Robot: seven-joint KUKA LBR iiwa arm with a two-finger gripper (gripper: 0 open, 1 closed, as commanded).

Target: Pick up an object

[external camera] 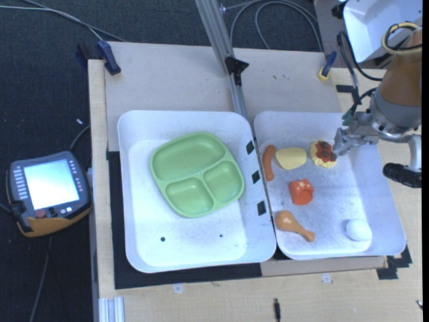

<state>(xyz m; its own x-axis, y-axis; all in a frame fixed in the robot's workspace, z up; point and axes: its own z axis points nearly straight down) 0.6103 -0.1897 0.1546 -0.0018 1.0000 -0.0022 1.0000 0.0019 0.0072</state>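
I see the green plate (pixel 197 174) mid left bin (pixel 134 200). In the right bin (pixel 385 200), gripper (pixel 344 141) hangs near far edge, touching a red-yellow toy (pixel 324 154) just left of it. Can't tell its opening or any hold.

1 fixed camera above bench (pixel 201 79) — looks down at slant on 2 white bins (pixel 201 253), moderately near.
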